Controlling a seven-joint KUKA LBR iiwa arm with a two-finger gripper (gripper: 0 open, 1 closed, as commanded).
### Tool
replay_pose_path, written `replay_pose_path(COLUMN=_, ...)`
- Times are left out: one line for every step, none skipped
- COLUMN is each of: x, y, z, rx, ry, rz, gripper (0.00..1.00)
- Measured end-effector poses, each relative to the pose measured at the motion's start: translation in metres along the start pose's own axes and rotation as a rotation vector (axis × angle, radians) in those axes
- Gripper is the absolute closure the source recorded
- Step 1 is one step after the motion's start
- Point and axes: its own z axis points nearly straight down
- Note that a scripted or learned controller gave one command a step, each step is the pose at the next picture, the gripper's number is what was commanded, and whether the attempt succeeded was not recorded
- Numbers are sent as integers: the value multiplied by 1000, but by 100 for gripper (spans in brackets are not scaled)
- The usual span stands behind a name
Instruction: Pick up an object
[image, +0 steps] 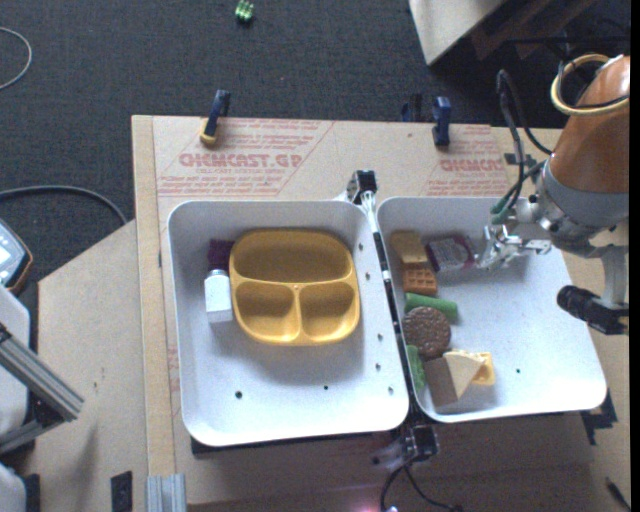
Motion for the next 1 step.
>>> replay_pose_path(x=64, y=-7, z=0, rx=-1, ry=1, rz=-3, gripper=100)
